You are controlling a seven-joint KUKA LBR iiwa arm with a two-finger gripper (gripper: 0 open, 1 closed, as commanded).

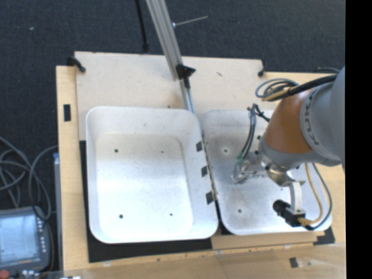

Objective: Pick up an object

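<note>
The pale wooden bench (133, 74) carries everything, and the two shallow bins sit on it side by side so that the arm can reach either one from the right. The left bin (145, 173) is the larger white expanse, and its floor shows just a few small dark specks. The right bin (224, 132) touches it along a shared edge, where small dark clips (204, 170) appear to keep the pair from sliding apart.

The arm (302, 127), grey with its orange band, leans in over the right half of the right bin and hides much of its floor. It is angled downward, which I read as a reach for something low in that bin.

A slim metal rail (163, 22) runs from the far side toward the gap between the bins.

The gripper (243, 173) is low over the middle of the right bin, close to the floor or touching it. How far open it is cannot be told from this angle, and nothing can be seen in its grasp. Any object to be picked would most likely lie right under it, hidden.
</note>
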